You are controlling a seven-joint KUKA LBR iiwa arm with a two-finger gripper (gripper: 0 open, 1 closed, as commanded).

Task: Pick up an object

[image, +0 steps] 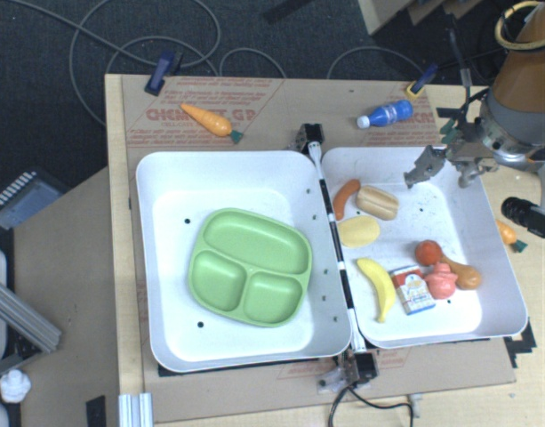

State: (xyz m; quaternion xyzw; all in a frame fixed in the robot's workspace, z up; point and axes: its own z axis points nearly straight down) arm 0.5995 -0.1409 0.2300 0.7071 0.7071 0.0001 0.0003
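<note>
- Yellow and curved, the banana (379,286) lies in the right bin (485,323), its long axis running from upper left to lower right in the camera view, its lower tip pointing toward the bin's near edge.
- Its upper end sits just below a pale yellow potato-like piece (359,231); its right side is just beside a small red-and-white carton (413,290).
- The gripper (444,161) hangs over the far right part of the same bin, its two fingers spread apart with nothing between them.
- From the gripper, the banana lies well apart, toward the near left of the bin.
- Between them lie a tan bread roll (377,203) and an orange sausage (345,197), both near the bin's far left wall.
- To the right of the carton cluster a red tomato (428,253), a pink toy (443,280) and a brown piece (467,277), touching or nearly so.
- The left bin (165,185) holds a green divided plate (249,266).
- On the bench beyond the bins lie a carrot (209,120) and a blue bottle (387,115).
</note>
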